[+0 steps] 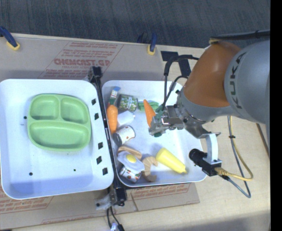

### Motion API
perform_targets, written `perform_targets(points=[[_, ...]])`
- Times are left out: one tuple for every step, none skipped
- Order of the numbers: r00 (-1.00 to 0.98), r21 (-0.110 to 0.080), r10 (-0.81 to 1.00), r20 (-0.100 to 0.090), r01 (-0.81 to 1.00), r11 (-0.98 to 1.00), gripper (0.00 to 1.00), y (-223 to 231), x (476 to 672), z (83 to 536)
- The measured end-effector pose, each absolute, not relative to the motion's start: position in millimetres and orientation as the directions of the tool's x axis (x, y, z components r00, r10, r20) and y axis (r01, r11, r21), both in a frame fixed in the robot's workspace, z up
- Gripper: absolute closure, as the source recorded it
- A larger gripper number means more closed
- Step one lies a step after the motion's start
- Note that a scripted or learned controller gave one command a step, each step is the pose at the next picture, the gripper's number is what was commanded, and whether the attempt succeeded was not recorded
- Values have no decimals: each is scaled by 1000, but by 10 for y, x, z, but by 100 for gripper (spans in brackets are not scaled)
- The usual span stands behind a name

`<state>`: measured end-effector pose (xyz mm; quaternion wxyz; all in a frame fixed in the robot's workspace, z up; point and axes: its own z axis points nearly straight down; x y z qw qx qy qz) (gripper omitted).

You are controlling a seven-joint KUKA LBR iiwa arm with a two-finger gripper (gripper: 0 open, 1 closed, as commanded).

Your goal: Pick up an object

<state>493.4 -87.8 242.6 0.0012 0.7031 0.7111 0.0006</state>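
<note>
My gripper [156, 127] hangs low over the middle of the right bin [195, 176], under the grey and orange arm. Just up and left of it lies a small orange carrot [149, 111]. A larger carrot [112, 118] lies along the bin's left side, with a green-labelled bottle [124, 101] at the back. Below the gripper sits a yellow corn-like piece [170, 160]. A white cup with a red mark [125, 134] and a pile of small toy foods [134, 165] fill the near left corner. I see nothing between the fingers.
The left bin [8, 177] holds a green divided plate [59, 121]. A black divider [100, 124] runs between the bins. Clamps [152, 43] sit on the cardboard's back edge. A yellow cable [237, 174] loops on the bench at the right.
</note>
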Motion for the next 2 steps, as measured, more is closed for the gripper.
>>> perform_targets(points=[[-6, -1, 1000, -1, 1000, 6, 100, -1373, 4767, 2190], [-4, 1, 1000, -1, 1000, 4, 100, -1791, 4770, 2476]])
